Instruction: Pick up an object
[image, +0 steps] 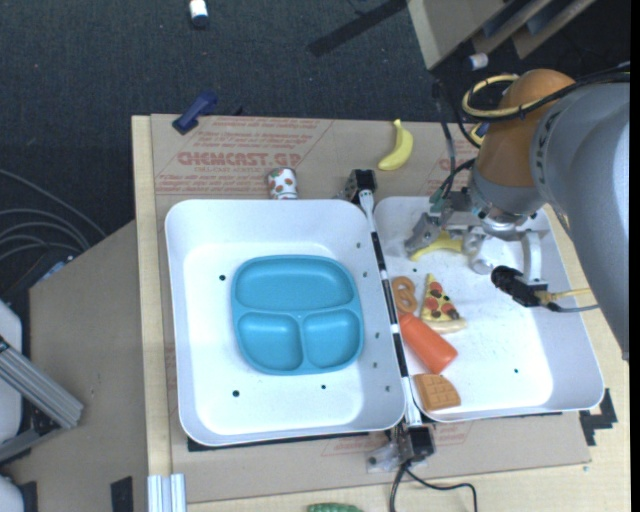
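The right bin (520, 375) holds several toy foods along its left side: a pretzel (403, 293), a pizza slice (440, 304), an orange carrot-like piece (429, 345) and a square cracker (437, 391). My gripper (447, 233) is low over the bin's far left corner, under the grey wrist with its orange band (517, 135). A small yellow piece (449, 243) lies right at the gripper; I cannot tell whether it is held. The pizza slice and pretzel lie just in front of the gripper, apart from it.
The left bin (200, 240) holds a blue divided plate (297, 312). On the bench behind the bins lie a toy banana (397, 148), a small spotted figure (284, 182) and a blue object (193, 113). A black part with a yellow cable (522, 287) hangs over the right bin.
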